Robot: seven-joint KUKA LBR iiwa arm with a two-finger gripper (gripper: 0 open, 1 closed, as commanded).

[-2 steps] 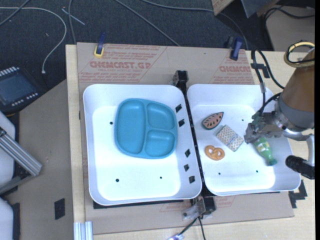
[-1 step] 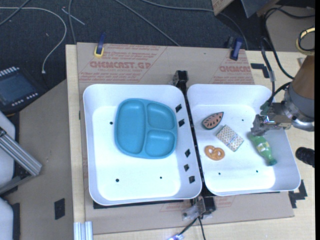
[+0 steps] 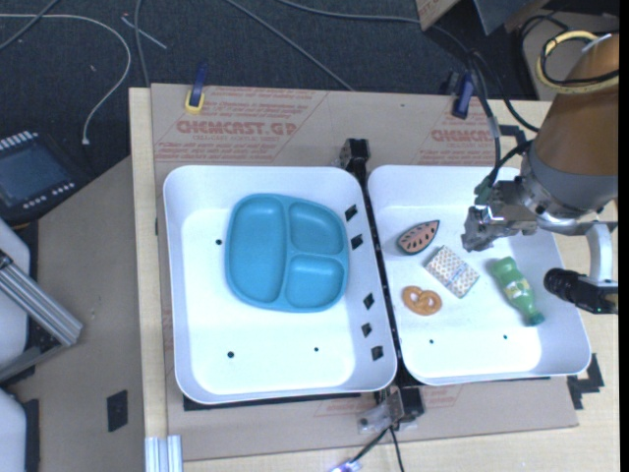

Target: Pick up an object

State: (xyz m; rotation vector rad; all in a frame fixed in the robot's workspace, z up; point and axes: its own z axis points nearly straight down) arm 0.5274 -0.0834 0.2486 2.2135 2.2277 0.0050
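A: Camera view, from above at a slant. The gripper [image 3: 484, 226] hangs over the right bin [image 3: 565, 352], and nothing lies between its fingers. Whether they are spread or closed cannot be told from this angle. The step in hand appears to be the approach; no object is lifted yet.

B: Which object is nearest?

A: Four lie in that bin. The green bottle [image 3: 517, 288] rests just below and slightly right of the fingers. The checkered packet [image 3: 451, 269] lies below and to their left, the leaf-shaped piece [image 3: 420, 236] directly to their left, and the pretzel [image 3: 423, 301] farthest, down-left.

B: How does the bottle lie?

A: On its side, its long axis running from upper left to lower right. The next move likely calls for descent with the fingers set across that axis. The left bin [image 3: 197, 293] holds a blue divided tray [image 3: 285, 252].
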